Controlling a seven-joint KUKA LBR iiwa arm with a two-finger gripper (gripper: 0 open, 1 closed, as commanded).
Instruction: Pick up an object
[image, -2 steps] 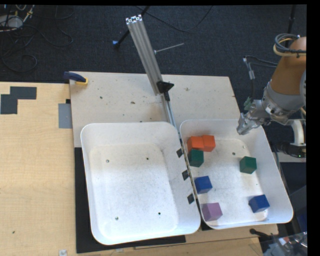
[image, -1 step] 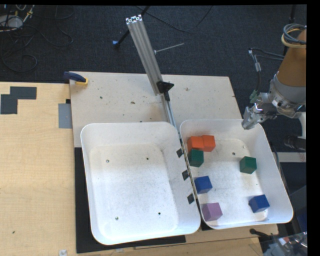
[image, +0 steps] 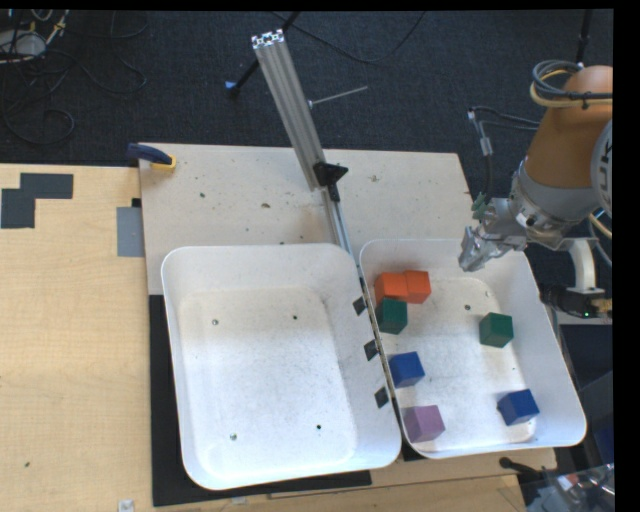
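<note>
- The gripper (image: 478, 250) hangs over the far right corner of the right bin (image: 560, 400), at the end of the grey and orange arm (image: 565, 150).
- I cannot tell how the gripper is set, and no block can be seen in it.
- The orange block (image: 404, 286) lies to the left of the gripper and a little nearer the camera, by the wall shared with the left bin (image: 200, 320).
- A dark green block (image: 392, 315) touches the orange block on its near side.
- Another green block (image: 495, 329) lies just in front of the gripper, toward the camera, apart from it.
- A blue block (image: 406, 368) lies further toward the camera and to the gripper's left.
- A purple block (image: 424, 422) sits past that blue one, close to the near rim.
- A second blue block (image: 518, 406) lies well apart from the gripper, near the front right corner.
- A slanted metal bar (image: 295, 110) stands behind the bins, to the gripper's left.
</note>
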